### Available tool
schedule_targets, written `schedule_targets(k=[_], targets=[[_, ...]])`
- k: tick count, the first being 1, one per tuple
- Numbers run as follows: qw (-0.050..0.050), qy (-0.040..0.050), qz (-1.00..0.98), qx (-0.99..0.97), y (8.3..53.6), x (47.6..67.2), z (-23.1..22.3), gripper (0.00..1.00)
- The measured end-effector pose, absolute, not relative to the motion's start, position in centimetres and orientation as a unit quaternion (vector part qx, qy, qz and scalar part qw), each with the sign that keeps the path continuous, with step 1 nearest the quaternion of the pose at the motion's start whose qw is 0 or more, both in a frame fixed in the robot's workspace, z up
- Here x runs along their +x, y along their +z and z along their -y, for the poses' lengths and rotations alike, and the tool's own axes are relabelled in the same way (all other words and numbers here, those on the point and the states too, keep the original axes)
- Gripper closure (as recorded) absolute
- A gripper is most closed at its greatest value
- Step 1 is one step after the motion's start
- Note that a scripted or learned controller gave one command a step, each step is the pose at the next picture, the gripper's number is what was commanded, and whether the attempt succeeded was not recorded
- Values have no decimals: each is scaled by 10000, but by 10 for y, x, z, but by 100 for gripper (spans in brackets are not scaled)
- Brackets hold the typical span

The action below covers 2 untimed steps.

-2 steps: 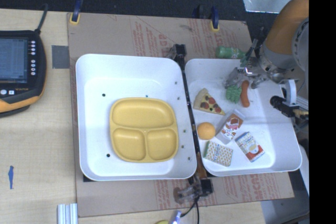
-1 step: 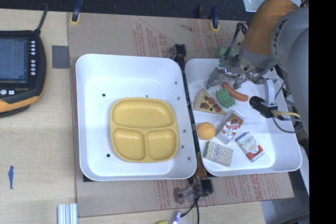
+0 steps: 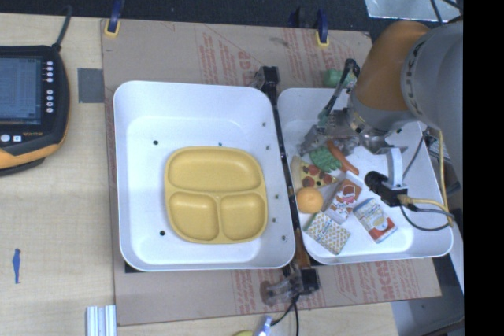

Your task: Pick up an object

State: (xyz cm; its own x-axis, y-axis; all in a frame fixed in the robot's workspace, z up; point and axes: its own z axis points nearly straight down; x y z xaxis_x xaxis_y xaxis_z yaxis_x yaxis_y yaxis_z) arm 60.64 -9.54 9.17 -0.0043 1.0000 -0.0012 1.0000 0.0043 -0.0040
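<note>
In the right bin (image 3: 425,244) lie several small things: an orange ball (image 3: 309,200), a checked packet (image 3: 327,232), two small cartons (image 3: 344,199) (image 3: 376,219), an orange carrot (image 3: 343,160) and a green piece (image 3: 321,157) beside a red one (image 3: 313,169). My gripper (image 3: 316,138) hangs low over the bin's upper left part, just above the green piece and the carrot. Nothing shows between its tips, and the wrist hides what lies under it.
The left bin (image 3: 138,130) holds a yellow divided tray (image 3: 214,193). A black divider bar (image 3: 282,161) runs between the bins. A green thing (image 3: 335,78) lies outside the right bin's far edge. A tablet pendant (image 3: 27,106) sits at far left.
</note>
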Motion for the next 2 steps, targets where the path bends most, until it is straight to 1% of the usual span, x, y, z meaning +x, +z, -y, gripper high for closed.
schedule_targets(k=[1,2], targets=[[1,11,7085,-7058,92,613,117,0],[-3,19,7093,-7049,103,613,118,100]])
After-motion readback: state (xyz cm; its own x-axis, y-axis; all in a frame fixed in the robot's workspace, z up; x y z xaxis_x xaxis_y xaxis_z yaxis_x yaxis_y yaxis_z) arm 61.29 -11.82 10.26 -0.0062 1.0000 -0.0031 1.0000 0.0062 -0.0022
